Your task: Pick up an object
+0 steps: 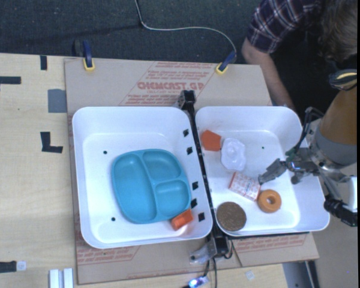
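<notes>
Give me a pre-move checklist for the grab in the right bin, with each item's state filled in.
1. Gripper is over the right bin: ok.
2. Nothing between its fingers: ok.
3. Fingers open enough for a grab: cannot tell.
4. Closest target, the doughnut-shaped ring, lies free of the bin wall: ok.
5. Ring apart from the red-and-white packet: ok, a slim gap shows.
6. Brown round disc sits close to the front wall, awkward to grasp: not ok.
</notes>
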Controlling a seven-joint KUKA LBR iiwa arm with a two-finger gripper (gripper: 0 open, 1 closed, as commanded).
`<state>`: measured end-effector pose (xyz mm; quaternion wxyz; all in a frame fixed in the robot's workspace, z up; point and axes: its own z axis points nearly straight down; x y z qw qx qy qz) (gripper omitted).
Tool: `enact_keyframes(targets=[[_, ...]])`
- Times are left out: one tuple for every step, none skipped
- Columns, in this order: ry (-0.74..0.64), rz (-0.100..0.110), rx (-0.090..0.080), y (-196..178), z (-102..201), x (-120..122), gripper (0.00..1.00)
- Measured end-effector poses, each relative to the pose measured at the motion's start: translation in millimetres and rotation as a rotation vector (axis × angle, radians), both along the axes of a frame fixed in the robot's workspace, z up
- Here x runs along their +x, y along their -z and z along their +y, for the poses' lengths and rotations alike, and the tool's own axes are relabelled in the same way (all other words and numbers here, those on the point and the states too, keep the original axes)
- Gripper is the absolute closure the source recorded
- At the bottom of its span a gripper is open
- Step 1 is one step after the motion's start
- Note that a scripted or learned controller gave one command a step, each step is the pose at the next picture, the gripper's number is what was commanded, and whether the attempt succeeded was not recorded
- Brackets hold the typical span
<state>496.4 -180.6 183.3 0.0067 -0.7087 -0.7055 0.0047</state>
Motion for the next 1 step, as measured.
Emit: enact_keyframes(targets=[[-0.005, -0.014, -0.003, -7.4, 0.6, 3.4, 0.0]])
